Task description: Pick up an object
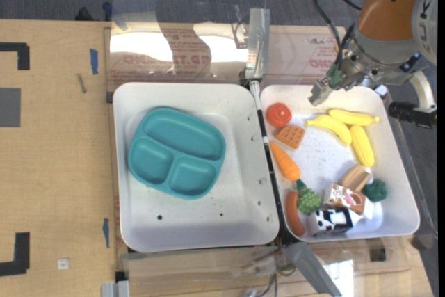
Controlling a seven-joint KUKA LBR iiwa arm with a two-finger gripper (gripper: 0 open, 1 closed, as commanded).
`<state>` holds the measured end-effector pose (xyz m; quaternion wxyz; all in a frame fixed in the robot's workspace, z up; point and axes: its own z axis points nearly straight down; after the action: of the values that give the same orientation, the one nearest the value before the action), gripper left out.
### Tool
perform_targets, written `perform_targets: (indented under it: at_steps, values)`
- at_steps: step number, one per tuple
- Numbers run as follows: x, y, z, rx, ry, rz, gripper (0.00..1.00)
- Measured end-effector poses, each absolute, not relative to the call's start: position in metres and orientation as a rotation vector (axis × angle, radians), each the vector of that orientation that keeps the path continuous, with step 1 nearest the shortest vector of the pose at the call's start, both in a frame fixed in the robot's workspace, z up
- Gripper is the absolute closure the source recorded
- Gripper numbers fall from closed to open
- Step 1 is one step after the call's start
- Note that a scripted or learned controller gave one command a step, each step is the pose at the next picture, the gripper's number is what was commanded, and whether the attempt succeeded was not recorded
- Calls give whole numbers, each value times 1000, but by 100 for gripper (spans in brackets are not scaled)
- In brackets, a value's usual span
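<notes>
Seen from above at a slant: grey arm with orange band reaching in over the far edge of the right bin (405,181), gripper (325,89) hanging above that bin's far rim, nothing visibly in it, open or closed impossible to tell. Inside the right bin, a heap of toy food. Near the far corner on the side next to the left bin (124,170), a round red tomato (279,114), and just nearer than it a small orange waffle (292,135) with a grid pattern. Toward the far middle of the right bin, just below the gripper, yellow bananas (345,123), curved and lying flat, with a yellow corn cob (362,144) beside them. Along the right bin's inner wall, an orange carrot (286,161), then green broccoli (308,200). At the right bin's near edge, a small printed carton (346,199) among other pieces too crowded to name. Outside the right bin, in the left bin, a teal divided plate (177,151).
</notes>
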<state>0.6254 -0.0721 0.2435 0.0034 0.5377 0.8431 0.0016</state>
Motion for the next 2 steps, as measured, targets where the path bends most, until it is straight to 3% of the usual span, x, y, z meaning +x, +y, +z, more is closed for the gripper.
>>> perform_targets:
  at_steps: [1, 2]
  values:
    - [625, -73, 242, 1690, 2644, 1, 0]
    - [552, -80, 182, 1799, 2580, -5, 0]
